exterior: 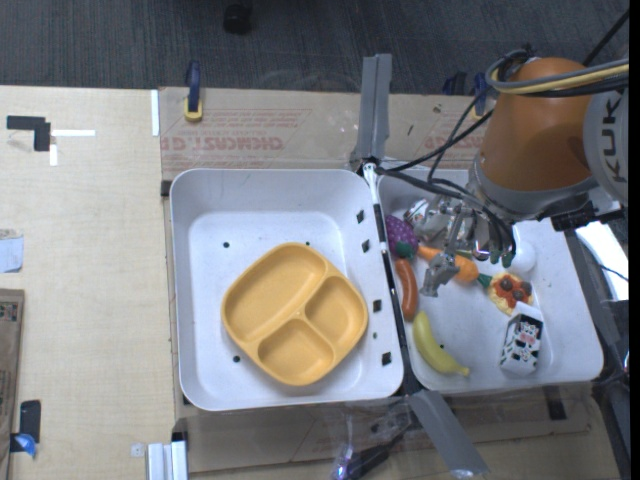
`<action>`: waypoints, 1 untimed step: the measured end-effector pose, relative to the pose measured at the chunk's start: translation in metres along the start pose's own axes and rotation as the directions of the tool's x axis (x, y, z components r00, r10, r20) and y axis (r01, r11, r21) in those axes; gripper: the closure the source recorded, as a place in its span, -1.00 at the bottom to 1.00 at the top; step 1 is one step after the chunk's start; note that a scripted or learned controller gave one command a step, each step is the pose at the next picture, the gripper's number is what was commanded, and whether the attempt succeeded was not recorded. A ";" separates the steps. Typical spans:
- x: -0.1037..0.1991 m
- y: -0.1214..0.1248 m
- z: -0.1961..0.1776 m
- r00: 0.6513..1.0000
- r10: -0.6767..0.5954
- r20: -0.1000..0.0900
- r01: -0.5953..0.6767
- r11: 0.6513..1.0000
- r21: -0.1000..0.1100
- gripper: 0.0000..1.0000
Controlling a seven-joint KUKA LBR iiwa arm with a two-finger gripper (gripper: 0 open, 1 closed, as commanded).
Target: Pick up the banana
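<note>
where the grey arm with its orange band reaches down over the right bin (580,353), the hand (462,258) is seen poised above the bin's upper middle, among a tangle of cables and metal parts. whether the hand is clenched or released cannot be told, since its tips are lost against the clutter beneath.

taking the hand as the landmark, a small orange toy, perhaps a carrot (452,265), is seen right under it. a purple bunch of grapes (401,233) lies just to its left, by the bin's left wall. a red-brown sausage (407,287) lies below and left of the hand, close to the same wall. the banana (436,345) lies further below the hand, curved, near the bin's lower edge and apart from the hand. a slice of pizza (510,291) is seen to the hand's lower right, and a small cow-patterned carton (522,344) below that.

well to the left of the hand, the left bin (195,218) holds a yellow divided plate (294,313). both bins rest on the tabletop (80,268).
</note>
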State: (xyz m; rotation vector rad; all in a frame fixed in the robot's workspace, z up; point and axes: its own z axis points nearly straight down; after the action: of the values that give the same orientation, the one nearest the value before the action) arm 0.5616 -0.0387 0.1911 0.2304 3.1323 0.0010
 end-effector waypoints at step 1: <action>-0.086 -0.057 -0.074 1.000 0.008 0.005 -0.008 1.000 0.001 -1.00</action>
State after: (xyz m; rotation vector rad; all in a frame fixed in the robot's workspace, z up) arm 0.6381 -0.1079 0.2646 0.2433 3.1265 -0.0008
